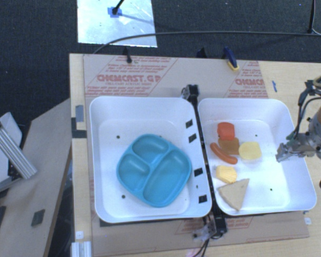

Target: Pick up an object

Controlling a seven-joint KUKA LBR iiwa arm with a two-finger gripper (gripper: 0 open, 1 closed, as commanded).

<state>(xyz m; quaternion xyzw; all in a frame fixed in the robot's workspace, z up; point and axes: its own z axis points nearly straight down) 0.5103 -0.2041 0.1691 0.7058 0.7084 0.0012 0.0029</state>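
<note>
Camera view: gripper [283, 154] above right bin's [297, 123] bare right edge.

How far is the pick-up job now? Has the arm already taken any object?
Done: nothing looks picked yet. The food pieces, such as the yellow round piece and the tan wedge, lie in the right bin. In hand: the tool is at that bin's right edge. Left: reaching, grasping and lifting one piece.

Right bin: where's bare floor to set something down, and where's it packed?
Right bin: bare floor along the far wall and across the right half, between the yellow round piece and the gripper at the right rim. Crowded at the left by the divider: orange block, sausage, tan wedge.
</note>
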